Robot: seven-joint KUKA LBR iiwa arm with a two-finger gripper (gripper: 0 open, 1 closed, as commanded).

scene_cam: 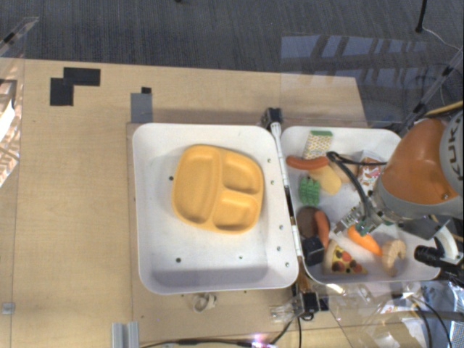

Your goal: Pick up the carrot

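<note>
The carrot [366, 243], a small orange toy, lies in the right bin [377, 133] near its front edge, between a pizza slice and a beige piece. My gripper [357, 221] hangs low over the bin, right at the carrot's upper left end. The arm's orange band [418, 170] hides the bin's right part. I cannot make out whether the gripper touches the carrot.
Around the carrot lie a pizza slice [344, 260], a beige mushroom-like piece [394, 253], a brown and red item [316, 224], a green piece [309, 190], a yellow piece [330, 182] and a sausage [307, 162]. The left bin [156, 267] holds a yellow divided plate [217, 187].
</note>
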